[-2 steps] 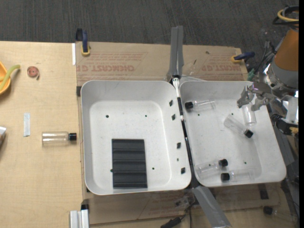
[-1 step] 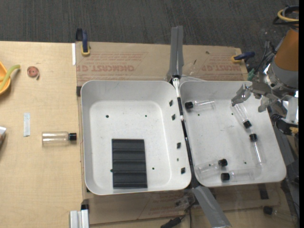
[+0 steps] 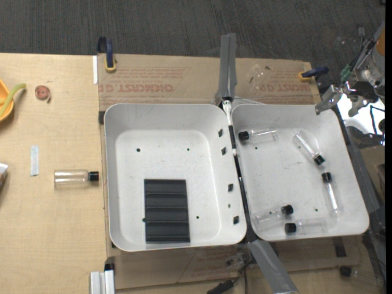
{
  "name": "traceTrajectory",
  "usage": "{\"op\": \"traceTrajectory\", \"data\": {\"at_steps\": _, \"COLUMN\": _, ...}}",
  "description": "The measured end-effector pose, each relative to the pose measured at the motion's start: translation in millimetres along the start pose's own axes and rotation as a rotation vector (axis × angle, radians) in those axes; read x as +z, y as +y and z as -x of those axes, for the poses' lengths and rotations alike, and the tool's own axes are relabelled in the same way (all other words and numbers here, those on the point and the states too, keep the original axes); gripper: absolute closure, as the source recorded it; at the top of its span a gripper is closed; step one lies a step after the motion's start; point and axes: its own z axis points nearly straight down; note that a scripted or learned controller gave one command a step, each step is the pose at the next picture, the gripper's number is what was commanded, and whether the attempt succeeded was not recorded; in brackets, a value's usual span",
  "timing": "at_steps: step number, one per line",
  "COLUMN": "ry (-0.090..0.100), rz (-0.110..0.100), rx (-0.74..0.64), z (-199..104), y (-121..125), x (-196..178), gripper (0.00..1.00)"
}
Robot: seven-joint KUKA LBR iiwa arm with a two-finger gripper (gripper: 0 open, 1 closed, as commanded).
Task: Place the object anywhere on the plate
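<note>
Here, a clear vial point(image 3: 76, 177) is seen lying on the counter point(image 3: 49, 225). In the left bin point(image 3: 122, 124), a dark ribbed plate point(image 3: 166, 211) lies toward six o'clock. Five vials are scattered in the right bin point(image 3: 349, 164): one point(image 3: 256, 136) at eleven o'clock, others toward five. The hand's state cannot be told.

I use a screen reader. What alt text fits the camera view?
Two shallow white bins sit side by side: the left bin holds a dark ribbed plate, the right bin five clear vials with black caps. A sixth vial lies on the bench, left of the bins.
</note>
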Motion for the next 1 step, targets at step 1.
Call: {"op": "traceTrajectory", "data": {"at_steps": 1, "ry": 0.0, "rz": -0.002, "rx": 0.123, "z": 5.0, "y": 1.9, "x": -123.5, "gripper": 0.0}}
